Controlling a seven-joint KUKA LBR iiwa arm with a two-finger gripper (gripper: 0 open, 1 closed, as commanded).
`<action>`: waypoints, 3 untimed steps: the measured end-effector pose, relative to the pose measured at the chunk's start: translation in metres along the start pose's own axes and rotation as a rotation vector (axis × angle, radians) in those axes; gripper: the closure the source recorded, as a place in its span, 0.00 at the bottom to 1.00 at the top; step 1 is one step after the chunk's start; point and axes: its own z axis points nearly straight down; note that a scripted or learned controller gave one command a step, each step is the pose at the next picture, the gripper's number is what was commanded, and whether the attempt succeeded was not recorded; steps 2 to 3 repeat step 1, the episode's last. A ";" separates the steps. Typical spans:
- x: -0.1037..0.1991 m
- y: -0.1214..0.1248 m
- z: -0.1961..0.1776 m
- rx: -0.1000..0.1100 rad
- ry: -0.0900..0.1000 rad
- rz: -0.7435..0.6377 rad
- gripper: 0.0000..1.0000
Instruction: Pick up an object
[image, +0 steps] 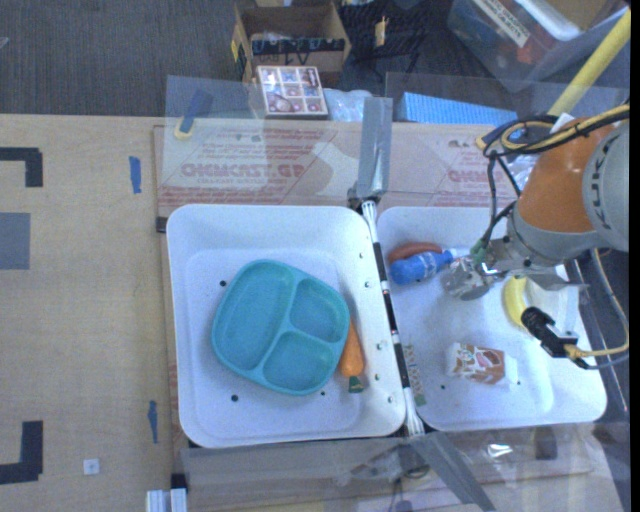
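Observation:
In the right bin (560, 405), my gripper (463, 279) hangs low at the bin's upper middle, just right of a blue bottle-shaped toy (418, 266) that lies against an orange-red piece (415, 250). A yellow banana-like object (515, 301) lies to the gripper's right, partly under the wrist. A small printed packet (476, 362) lies nearer the bin's front. The left bin (200, 240) holds a teal divided plate (281, 326) and an orange carrot (353, 352) by its right edge.
A metal divider (388, 310) separates the two bins. Black and yellow cables (560, 345) trail from the wrist over the right bin. Cardboard boxes and a printed box (291, 89) sit beyond the bins at the back.

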 end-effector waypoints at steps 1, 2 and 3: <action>0.010 0.050 -0.075 0.009 0.002 -0.058 1.00; 0.010 0.050 -0.075 0.009 0.002 -0.058 1.00; 0.010 0.050 -0.075 0.009 0.002 -0.058 1.00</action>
